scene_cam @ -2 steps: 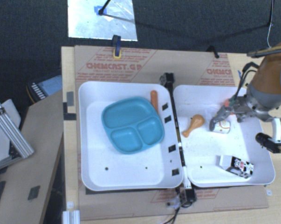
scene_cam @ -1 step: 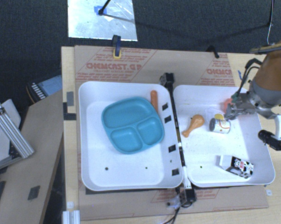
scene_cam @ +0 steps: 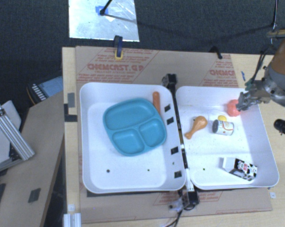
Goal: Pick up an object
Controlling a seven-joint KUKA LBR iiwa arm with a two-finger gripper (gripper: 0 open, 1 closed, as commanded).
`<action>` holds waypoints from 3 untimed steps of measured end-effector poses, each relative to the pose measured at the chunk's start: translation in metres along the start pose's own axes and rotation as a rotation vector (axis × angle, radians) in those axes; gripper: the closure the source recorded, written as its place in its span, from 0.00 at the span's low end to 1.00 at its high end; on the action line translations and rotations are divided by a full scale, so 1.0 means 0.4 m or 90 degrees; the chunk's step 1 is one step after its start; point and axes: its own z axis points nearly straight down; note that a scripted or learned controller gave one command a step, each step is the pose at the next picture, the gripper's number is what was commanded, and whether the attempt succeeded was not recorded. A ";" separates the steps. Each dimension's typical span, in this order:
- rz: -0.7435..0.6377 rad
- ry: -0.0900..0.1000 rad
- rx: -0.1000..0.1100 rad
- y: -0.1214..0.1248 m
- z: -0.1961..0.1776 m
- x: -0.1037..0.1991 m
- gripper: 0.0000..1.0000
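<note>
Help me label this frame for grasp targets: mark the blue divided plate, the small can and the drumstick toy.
blue divided plate [scene_cam: 133,126]: camera view, on the ridge between its compartments.
small can [scene_cam: 223,127]: camera view, on its side wall.
drumstick toy [scene_cam: 198,123]: camera view, on its thick end.

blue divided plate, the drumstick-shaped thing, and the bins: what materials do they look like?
Blue divided plate: likely moulded plastic, matte to satin, going by its uniform colour and soft rounded compartment ridges.
Drumstick-shaped thing: probably plastic or rubber toy food, smooth with an even tan colour; too small to tell which.
Bins: thin white plastic by the look, smooth with rounded rims and a slight sheen.
</note>
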 end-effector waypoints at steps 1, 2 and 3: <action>0.001 0.000 0.000 0.004 -0.138 -0.027 1.00; 0.000 0.001 0.003 0.007 -0.171 -0.028 1.00; -0.002 0.003 0.006 -0.048 -0.159 0.111 1.00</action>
